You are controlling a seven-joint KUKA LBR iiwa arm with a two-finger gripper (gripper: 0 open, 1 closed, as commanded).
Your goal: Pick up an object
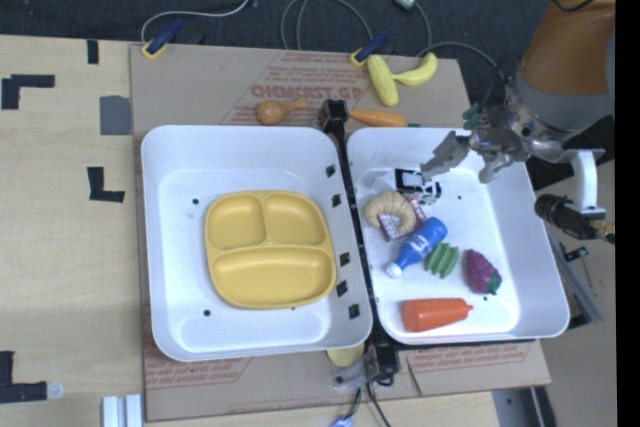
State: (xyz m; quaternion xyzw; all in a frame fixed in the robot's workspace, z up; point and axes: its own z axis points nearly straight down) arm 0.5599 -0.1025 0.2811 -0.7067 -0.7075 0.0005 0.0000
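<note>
The right bin [520, 245] holds a tan croissant [390, 210], a blue bottle [418, 245], a green vegetable [441, 260], a purple toy [482, 271], an orange carrot [435, 313] and a small black-and-white item [414, 182]. My gripper [461, 165] hangs over the bin's back part, above and to the right of the black-and-white item. Its fingers are spread open and nothing is between them.
The left bin [170, 215] carries a yellow divided plate [270, 248]. Behind the bins on the cardboard lie a yellow banana [400, 75], a thin orange carrot [378, 118] and a brown piece [270, 112]. Cables loop across the back.
</note>
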